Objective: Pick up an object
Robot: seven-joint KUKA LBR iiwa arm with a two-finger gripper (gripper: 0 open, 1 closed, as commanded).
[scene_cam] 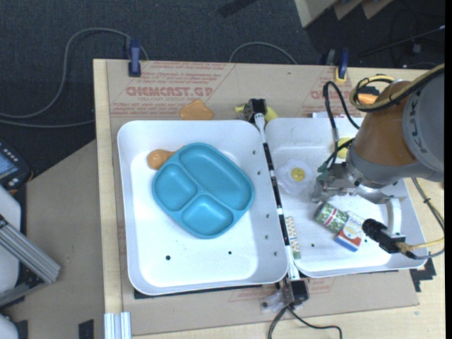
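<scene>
Camera view: we are finding the end effector (329, 188) hanging low inside the right bin (332, 258), and we are judging the step to be the approach to a grasp. We cannot tell how far it is open, nor whether it is gripping anything. The green-and-white packet (337, 219) is lying just beside it, on the bin's near-wall side. A clear cup (296, 174) is sitting just beside it toward the centre rim (272, 182). The next move is calling for a short shift over the packet. Rims are crowding both sides, and bare floor is lying beyond the packet.
</scene>
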